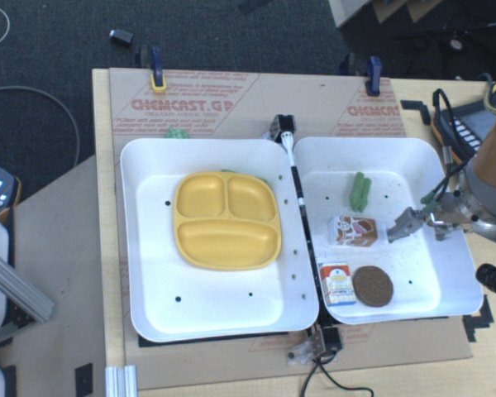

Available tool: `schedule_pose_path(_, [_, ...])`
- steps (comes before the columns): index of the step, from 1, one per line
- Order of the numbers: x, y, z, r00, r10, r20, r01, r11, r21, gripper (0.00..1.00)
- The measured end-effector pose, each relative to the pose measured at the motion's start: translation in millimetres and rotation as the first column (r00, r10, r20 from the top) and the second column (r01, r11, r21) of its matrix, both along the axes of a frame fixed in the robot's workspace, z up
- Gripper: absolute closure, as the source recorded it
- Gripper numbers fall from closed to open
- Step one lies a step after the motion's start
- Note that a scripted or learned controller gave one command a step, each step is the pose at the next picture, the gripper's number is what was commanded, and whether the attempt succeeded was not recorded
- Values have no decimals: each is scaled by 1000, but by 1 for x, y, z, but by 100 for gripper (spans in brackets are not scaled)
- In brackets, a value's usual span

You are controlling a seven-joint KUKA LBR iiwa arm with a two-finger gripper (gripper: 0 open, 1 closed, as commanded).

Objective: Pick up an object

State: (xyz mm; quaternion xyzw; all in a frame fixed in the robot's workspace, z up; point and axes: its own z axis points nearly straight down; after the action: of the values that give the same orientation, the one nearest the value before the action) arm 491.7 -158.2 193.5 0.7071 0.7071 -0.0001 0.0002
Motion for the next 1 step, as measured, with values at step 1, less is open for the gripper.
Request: schedule_pose_path(1, [14,11,-114,1000,0,-4,0,1000,3,0])
